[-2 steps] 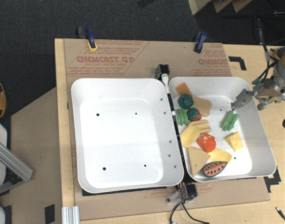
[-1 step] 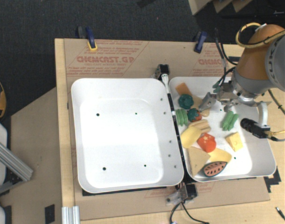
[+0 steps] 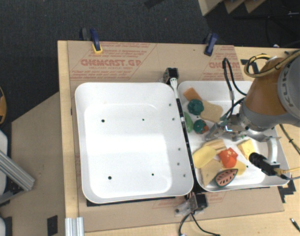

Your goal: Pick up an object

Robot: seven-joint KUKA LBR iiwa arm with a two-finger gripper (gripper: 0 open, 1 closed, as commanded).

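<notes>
Smooth, glossy white plastic bins (image 3: 125, 141); matt brown cardboard-like counter (image 3: 71, 146); dark, rough carpet floor (image 3: 37, 14) at upper left.

Grey arm (image 3: 272, 100) from right, claw (image 3: 219, 130) low.

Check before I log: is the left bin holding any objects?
No. The left bin shows bare white floor; the objects lie in the right bin.

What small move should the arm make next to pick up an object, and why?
Probably lower the claw a little toward the pale yellow piece just below it. The claw hangs over the right bin, where the objects lie crowded, and nothing shows between its fingers yet.
</notes>
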